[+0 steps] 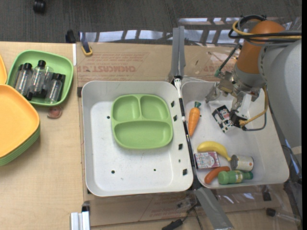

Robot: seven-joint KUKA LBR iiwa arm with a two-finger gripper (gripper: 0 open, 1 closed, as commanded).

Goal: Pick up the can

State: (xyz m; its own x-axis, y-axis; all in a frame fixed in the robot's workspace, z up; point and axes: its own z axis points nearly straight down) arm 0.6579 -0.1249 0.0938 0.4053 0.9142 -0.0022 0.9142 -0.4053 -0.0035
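The can [242, 163] is a small pale cylinder with a silver end. It lies on its side near the front of the right bin [276, 143], between a banana [214, 148] and a green bottle [233, 177]. My gripper [229, 97] hangs over the back part of that bin, below the orange wrist band. It is well behind the can and not touching it. The wrist hides the gripper's tips from this angle.
The right bin also holds a carrot [193, 119], a pink carton [207, 160] and a red-orange vegetable [214, 174]. The left bin [96, 166] holds a green divided plate [142, 120]. On the bench to the left are a green tray of vials [39, 78] and stacked orange plates [17, 126].
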